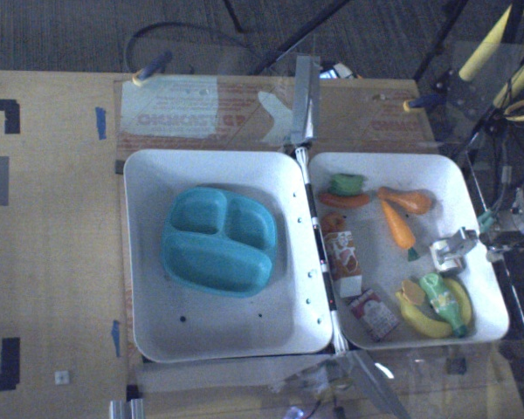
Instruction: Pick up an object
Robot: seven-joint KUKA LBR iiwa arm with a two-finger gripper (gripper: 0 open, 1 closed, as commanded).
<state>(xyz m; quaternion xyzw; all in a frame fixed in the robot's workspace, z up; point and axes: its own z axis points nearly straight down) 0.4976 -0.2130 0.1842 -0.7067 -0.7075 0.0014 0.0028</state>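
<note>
The right bin [472,190] holds several toy foods: a green piece [347,183] over a reddish sausage [345,202], an orange squash [409,201], a carrot [398,225], a small printed carton [344,260], a red packet [375,314], and yellow bananas [424,314] with a green item [443,297] lying on them. My gripper [451,251] reaches in from the right. It hangs low over the bin's right side, just above the bananas and right of the carrot. Nothing shows as held in it.
The left bin [148,234] carries a blue compartment plate [218,240]. A metal divider [319,260] runs between the bins. Cables and stand legs [498,51] crowd the back right, with the wooden bench [52,234] to the left.
</note>
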